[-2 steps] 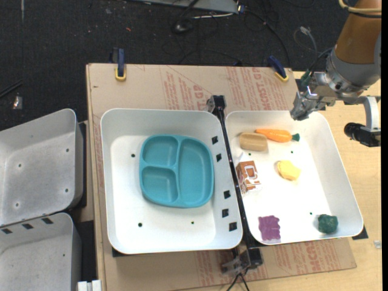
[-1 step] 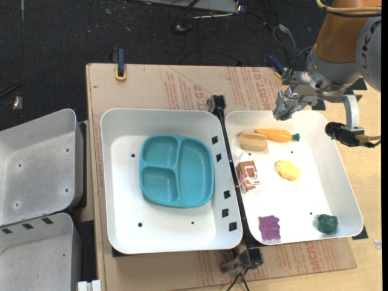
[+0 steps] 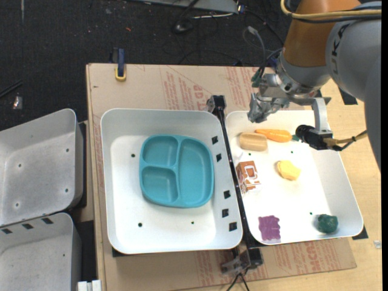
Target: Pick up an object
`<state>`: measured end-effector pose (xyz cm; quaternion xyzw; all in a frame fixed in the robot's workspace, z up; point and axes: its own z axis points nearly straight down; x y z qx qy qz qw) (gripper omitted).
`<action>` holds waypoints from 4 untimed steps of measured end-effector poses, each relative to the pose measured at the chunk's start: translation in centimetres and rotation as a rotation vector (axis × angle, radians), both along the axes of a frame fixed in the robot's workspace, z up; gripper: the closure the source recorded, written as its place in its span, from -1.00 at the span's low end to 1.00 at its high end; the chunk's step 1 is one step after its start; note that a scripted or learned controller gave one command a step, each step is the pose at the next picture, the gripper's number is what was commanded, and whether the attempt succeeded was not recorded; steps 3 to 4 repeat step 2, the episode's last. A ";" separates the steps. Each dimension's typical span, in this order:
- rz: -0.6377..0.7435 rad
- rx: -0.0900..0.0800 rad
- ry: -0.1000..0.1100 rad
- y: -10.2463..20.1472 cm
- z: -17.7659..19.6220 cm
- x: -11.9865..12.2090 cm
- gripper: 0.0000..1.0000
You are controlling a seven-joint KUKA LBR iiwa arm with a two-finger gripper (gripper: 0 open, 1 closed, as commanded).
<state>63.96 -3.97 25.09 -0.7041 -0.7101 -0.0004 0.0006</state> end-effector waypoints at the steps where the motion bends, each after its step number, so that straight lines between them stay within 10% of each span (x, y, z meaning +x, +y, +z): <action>1: -0.001 0.000 0.001 5.2 -1.4 -0.2 1.00; 2: 0.000 0.000 -0.001 11.1 -0.8 -0.7 1.00; 4: 0.000 0.000 -0.001 11.1 -0.8 -0.7 1.00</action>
